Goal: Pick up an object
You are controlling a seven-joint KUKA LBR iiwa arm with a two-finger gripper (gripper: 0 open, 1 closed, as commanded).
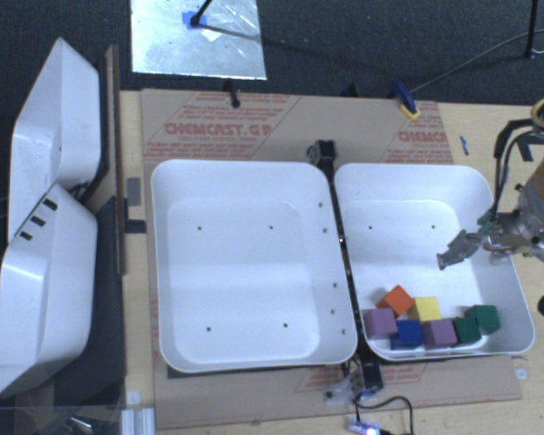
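Several small coloured blocks lie bunched along the front wall of the right bin (408, 172): an orange block (398, 299), a yellow block (427, 309), a purple block (379, 322), a blue block (407, 333), a second purple block (440, 333) and a green block (482, 319). My gripper (457, 248) hangs over the right side of this bin, behind the blocks and apart from them. It sits roughly above the yellow block's far side. Nothing shows in its grasp.
The left bin (245, 172) adjoins the right one, with a black divider strip (343, 261) between them. Two white covers (45, 243) stand at the far left. A shiny metal sheet (198, 25) lies beyond the bench, and cables (512, 143) run near the arm.
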